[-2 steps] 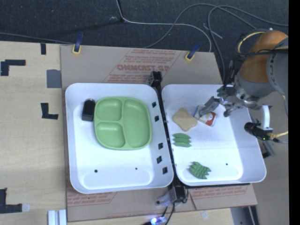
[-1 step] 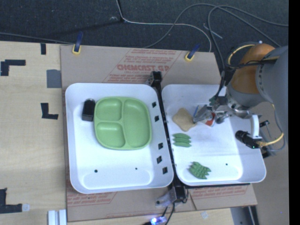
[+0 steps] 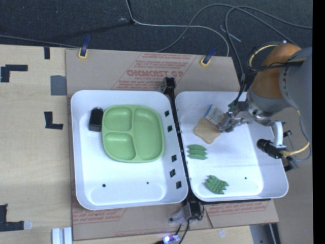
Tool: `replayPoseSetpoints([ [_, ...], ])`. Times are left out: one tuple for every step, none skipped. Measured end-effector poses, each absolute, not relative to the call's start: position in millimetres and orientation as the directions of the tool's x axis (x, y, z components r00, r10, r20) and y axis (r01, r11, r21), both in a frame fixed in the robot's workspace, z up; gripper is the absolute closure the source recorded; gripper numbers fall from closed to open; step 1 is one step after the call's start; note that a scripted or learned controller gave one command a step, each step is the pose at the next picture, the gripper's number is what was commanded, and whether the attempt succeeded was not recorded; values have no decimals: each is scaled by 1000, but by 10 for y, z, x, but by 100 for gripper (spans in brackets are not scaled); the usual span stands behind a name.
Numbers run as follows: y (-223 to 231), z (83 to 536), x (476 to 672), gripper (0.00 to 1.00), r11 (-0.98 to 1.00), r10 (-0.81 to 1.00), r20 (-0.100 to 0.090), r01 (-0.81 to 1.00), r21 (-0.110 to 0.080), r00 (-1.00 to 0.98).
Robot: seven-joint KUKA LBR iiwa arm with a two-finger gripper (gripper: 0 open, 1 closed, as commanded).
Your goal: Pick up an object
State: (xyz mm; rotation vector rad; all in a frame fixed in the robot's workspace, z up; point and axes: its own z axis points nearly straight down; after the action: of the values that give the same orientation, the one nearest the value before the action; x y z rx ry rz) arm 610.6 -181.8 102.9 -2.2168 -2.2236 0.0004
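Bench seen from above at a slant. Pale wooden tabletop (image 3: 30, 151) along the left of the frame, marked with short black tape pieces; dark carpet-like floor across the top, crossed by loose thin cables. A brown cardboard sheet with red printing (image 3: 152, 70) lies under both bins, held at its upper edge by two yellow-and-blue clips.

Left shallow white plastic bin (image 3: 86, 187): a light green three-compartment plastic plate (image 3: 133, 133) sits in its upper middle, with a small black block (image 3: 95, 119) just beside the plate's left rim.

Right shallow white plastic bin (image 3: 264, 182): a tan, sponge-like slab (image 3: 206, 131) lies in the upper left part. A small green pea-pod-shaped toy (image 3: 197, 152) rests below it, near the dividing edge. A second, leafier green toy (image 3: 216, 185) lies lower, near the bin's bottom rim.

Grey arm with orange band enters from the right of the frame. Its two-finger gripper (image 3: 223, 121) sits low over the upper part of the right bin, just beside the tan slab's upper right corner. Whether the claw is open or closed, or has anything in it, cannot be told from this angle.
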Motion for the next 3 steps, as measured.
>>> replayPoseSetpoints([
  [-1766,1656,6140,100,2,1000,-1,1000,5,-2],
  [-1839,2230,6219,100,1,1000,-2,1000,6,-1],
  [-1836,2330,6223,100,1,1000,0,1000,1,-1],
])
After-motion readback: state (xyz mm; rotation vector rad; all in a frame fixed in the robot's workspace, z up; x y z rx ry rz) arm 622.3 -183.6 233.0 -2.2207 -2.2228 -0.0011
